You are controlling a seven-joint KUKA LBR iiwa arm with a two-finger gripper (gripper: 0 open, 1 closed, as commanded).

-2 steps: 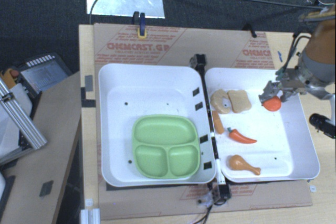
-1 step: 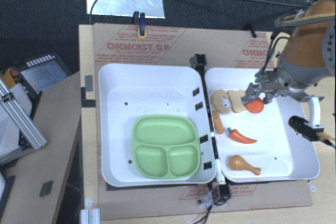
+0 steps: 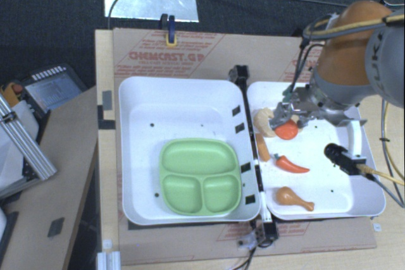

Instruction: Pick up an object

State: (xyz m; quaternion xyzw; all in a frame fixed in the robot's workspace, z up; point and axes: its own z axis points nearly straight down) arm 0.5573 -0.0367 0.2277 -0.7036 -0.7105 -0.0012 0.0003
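The toy tomato, a round red-orange piece, lies in my right bin near its upper left part, directly under my gripper; whether I am clamped on it I cannot tell from this slanted view. I judge it light, hollow plastic, stiff and smooth, so it may slip or roll; I would take it across its widest part, squarely from above. Just beside it on the left sits a pale cream, lumpy toy, touching or nearly so. Below lie an orange carrot-like stick along the bin's left wall, a glossy red chili pepper tapering to a point, and a tan drumstick near the front. The left bin holds a matte green divided plate with three compartments. Both bins rest on a brown cardboard sheet.
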